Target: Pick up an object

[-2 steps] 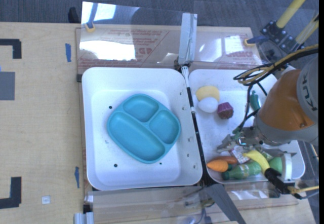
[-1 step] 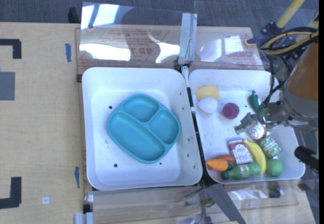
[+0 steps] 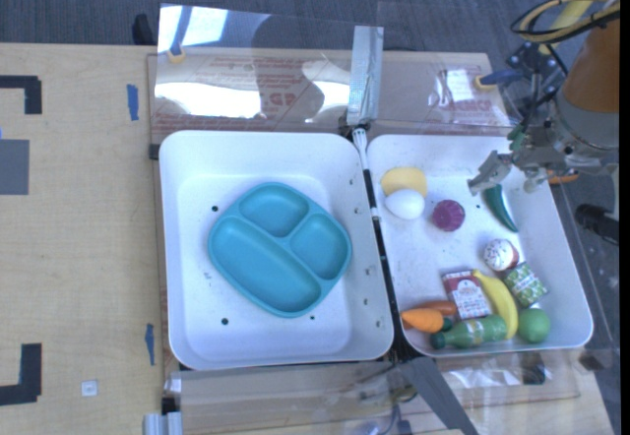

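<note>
Over the right bin (image 3: 576, 271), in the camera view, your end effector (image 3: 516, 170) hangs with its two fingers spread apart and nothing between them, just above a small dark green piece (image 3: 503, 208) lying near the bin's far right wall. That green piece looks like light, hard, smooth toy plastic, so you should expect it to skid or roll; I judge the safest hold is across its narrow middle. The purple ball (image 3: 449, 215) and white egg (image 3: 404, 204) nearby look rounder and likelier to slip out.
</note>
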You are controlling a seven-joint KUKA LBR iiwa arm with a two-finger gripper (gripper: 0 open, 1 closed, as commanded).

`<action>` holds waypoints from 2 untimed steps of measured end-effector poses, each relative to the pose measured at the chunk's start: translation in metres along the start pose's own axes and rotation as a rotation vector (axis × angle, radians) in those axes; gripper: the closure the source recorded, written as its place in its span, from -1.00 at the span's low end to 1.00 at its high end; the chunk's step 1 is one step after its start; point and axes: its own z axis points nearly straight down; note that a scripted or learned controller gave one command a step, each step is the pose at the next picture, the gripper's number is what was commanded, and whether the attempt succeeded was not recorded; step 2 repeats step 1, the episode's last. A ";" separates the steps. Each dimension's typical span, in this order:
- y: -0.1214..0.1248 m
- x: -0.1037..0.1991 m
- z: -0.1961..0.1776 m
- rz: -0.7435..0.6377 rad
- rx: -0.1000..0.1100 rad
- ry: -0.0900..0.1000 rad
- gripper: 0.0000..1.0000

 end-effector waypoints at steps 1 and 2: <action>0.006 0.006 0.116 -0.047 -0.008 -0.001 -1.00; 0.006 0.006 0.116 -0.047 -0.008 -0.001 -1.00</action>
